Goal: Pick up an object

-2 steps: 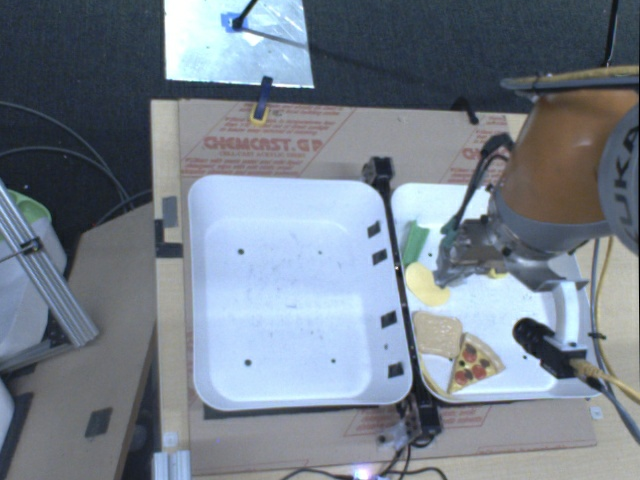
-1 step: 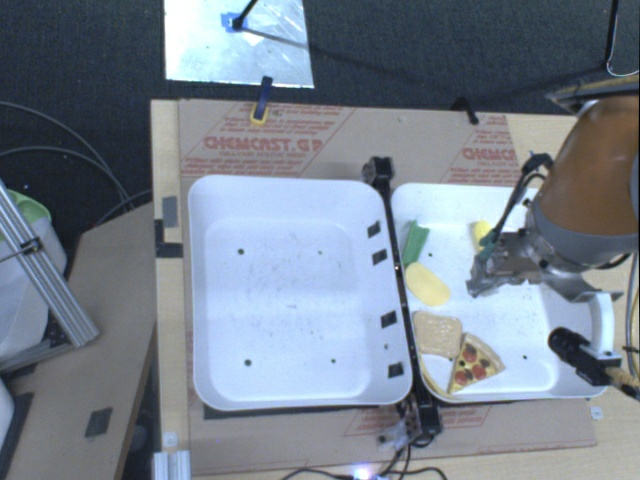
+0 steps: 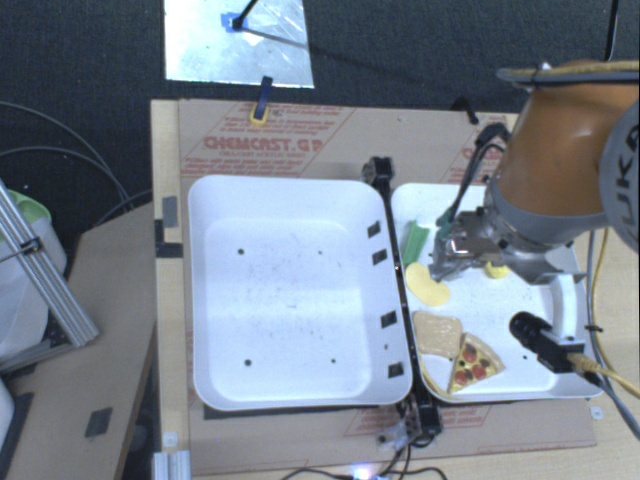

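The arm [image 3: 560, 158] came in from the right, its orange band bulking large over the far edge of the right bin [image 3: 520, 303], wrist bent down and leaning leftward into that bin. The claw [image 3: 452, 258] sat low at the bin's left half, and from this angle whether it was open or closed could not be told; nothing was seen gripped in it. Right beside it, the goods: a green piece [image 3: 412, 238] lay lengthwise along the bin's left wall, just to the claw's left, and a pale yellow disc [image 3: 429, 289] lay just below the claw's tip, so near that touching or apart could not be called. A small yellow item [image 3: 497, 269] peeked out from under the wrist on the claw's right. Nearer the front edge, a slice of toast [image 3: 437, 332] lay flat, and a pizza slice [image 3: 476, 361] sat against its right side in the front corner. The left bin [image 3: 290, 298] stood alongside, its white floor speckled with a few dark dots. Both bins rested side by side on the brown desk [image 3: 330, 133].
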Robot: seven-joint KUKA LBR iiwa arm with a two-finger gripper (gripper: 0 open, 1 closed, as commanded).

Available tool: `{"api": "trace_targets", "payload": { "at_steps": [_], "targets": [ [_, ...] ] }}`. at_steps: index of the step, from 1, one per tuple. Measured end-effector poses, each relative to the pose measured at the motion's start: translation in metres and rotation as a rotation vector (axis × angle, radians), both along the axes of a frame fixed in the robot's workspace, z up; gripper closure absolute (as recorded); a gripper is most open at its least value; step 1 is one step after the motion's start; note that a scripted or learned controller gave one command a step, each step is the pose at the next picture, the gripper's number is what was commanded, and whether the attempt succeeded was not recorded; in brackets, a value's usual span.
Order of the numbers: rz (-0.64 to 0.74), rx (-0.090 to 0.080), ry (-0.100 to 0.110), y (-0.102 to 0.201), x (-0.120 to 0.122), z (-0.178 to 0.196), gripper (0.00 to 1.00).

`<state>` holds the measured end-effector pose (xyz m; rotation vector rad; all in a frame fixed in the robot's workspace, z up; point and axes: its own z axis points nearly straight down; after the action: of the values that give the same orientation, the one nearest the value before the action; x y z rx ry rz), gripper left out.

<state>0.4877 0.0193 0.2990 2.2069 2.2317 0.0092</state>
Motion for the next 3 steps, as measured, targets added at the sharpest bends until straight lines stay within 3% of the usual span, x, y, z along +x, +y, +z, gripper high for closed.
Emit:
{"api": "trace_targets", "payload": {
  "at_steps": [1,2,3],
  "targets": [
    [-0.013,-0.003,0.0,-0.038,0.0,0.033,1.0],
    [-0.004,-0.001,0.003,0.006,0.019,0.026,1.0],
    [-0.002,0.0,0.002,0.051,0.018,0.049,1.0]
  ]
}}
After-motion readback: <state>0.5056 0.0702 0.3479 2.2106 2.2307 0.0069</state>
